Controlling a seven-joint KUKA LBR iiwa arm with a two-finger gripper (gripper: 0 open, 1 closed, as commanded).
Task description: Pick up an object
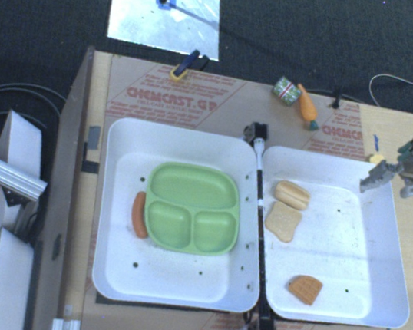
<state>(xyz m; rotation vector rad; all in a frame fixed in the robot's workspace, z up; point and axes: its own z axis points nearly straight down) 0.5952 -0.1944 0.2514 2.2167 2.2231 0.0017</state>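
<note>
Two shallow white bins side by side; landmark for all positions below: the right bin (391, 252). Left of it, in the neighbouring left bin (121, 186): green divided tray (192, 209) at centre, orange-red sausage (139, 214) just beside the tray's left edge, long axis near-far. Inside the right bin, toward its left wall: pale bread roll (292, 194), long axis roughly across the bin; flat toast slice (283, 221) touching or just below the roll; smaller brown wedge (305, 289) nearer the front rim, apart from both. Beyond the right bin's far rim, on the cardboard: toy carrot (307, 105) beside a small green can (287, 90). Gripper (382, 176) above the bin's far right corner, raised, nothing between the fingers — spread cannot be judged at this size. Nearest candidates — roll and toast — left of the gripper and toward the camera, well apart from it. Likely next requirement: travel leftward across the bin before descent, closing across the roll's short axis.
</note>
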